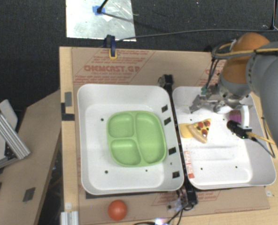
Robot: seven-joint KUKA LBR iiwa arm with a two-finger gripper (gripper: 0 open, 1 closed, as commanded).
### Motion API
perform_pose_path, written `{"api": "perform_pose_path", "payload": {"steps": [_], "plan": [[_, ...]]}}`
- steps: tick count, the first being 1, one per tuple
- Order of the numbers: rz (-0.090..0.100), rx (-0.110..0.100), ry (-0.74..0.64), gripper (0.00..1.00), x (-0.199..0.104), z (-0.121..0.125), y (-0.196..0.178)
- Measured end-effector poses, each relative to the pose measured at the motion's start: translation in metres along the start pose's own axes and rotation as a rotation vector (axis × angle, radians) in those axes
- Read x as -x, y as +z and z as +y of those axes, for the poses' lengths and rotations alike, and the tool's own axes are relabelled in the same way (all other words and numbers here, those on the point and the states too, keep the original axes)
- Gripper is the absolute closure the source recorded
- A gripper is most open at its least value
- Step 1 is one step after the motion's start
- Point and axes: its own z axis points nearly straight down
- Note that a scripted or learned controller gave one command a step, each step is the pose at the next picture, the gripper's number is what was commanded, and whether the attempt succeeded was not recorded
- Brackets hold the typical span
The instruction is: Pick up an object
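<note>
Covering the bench [129,60] is brown printed board, dark floor beyond. An orange ball [117,209] sits on the board outside both bins. The left bin [94,107] holds a green divided tray [136,138]. In the right bin [223,168], a toy pizza slice [202,130] lies near the gripper [209,102] (whose state I cannot tell).

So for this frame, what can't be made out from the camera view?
- Grey two-finger gripper: too small and cluttered to tell whether it is open or shut.
- Dark purple object in the right white bin: blurred, with the white part of the arm beside it; its kind is unclear.
- Grey arm: cut off by the right edge.
- Yellow pizza-slice toy: its toppings are too small to identify.
</note>
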Motion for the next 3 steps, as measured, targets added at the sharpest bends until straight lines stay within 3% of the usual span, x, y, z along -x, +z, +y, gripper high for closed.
{"api": "perform_pose_path", "payload": {"steps": [1, 3], "plan": [[0.0, 0.005, 0.0, 1.0, 0.0, 0.001, -0.013], [-0.001, 0.007, -0.002, 1.0, -0.001, 0.006, -0.142]]}}
